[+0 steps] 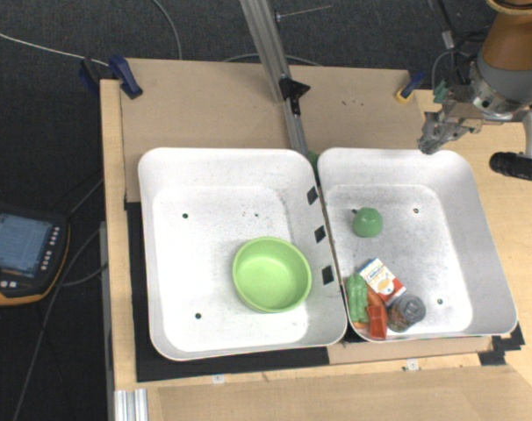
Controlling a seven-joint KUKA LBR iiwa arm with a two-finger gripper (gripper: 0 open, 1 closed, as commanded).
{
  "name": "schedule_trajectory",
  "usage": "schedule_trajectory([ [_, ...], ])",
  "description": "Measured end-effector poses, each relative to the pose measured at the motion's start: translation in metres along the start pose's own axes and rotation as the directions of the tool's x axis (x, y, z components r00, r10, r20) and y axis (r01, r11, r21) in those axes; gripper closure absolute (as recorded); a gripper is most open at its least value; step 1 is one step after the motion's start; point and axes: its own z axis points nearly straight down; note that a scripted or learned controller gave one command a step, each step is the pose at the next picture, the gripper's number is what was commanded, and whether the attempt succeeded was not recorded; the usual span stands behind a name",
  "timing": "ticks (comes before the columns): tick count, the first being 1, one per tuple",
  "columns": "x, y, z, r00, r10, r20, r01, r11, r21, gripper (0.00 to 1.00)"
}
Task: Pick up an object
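Note:
In the right bin (459, 182) a small green round object (367, 222) lies near the middle. At that bin's front left corner sit a small carton with orange print (379, 279), a green and a red-orange piece (365, 305), and a grey round object (409, 310). A light green bowl (271, 274) stands in the left bin (174, 235). My gripper (432, 141) hangs above the back rim of the right bin, well away from all the objects, with nothing visible between its fingers.
A slanted metal rail (270, 46) crosses the back of the bench and ends between the bins. Blue clamps (125, 77) hold the board at the back corners. A handheld control pendant (20, 253) lies on the floor at left.

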Motion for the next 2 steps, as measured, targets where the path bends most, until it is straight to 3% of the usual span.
schedule_trajectory([
  [1, 0.001, -0.003, -0.063, 1.0, 0.0, 0.0, 0.0, 1.0, -0.002, 1.0],
  [2, 0.001, -0.002, -0.076, 1.0, 0.0, -0.001, 0.0, 1.0, 0.003, 1.0],
])
